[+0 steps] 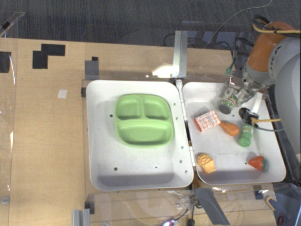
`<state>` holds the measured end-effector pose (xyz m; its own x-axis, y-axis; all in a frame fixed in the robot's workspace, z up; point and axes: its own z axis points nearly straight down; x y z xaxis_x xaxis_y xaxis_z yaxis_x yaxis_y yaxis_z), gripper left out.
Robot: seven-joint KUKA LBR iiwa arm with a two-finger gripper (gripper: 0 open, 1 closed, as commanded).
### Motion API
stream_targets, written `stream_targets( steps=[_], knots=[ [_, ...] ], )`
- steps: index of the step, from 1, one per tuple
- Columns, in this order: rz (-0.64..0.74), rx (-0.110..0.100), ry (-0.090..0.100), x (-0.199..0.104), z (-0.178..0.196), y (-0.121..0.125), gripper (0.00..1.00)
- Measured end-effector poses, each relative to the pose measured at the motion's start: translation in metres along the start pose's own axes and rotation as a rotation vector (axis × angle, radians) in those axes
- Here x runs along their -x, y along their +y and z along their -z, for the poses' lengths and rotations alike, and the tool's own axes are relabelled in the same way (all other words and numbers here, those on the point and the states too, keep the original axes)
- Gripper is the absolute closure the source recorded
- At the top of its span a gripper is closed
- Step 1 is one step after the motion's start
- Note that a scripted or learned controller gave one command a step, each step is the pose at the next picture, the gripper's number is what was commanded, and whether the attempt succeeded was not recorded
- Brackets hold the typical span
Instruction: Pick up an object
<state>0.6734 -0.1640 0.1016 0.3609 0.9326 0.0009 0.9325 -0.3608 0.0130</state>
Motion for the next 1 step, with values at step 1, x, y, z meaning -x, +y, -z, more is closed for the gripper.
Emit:
stream_targets(
  steps=[1],
  knots=[
    [-0.011,-0.008,0.002,-0.0872,0.0861,-0.036,1.0]
  ],
)
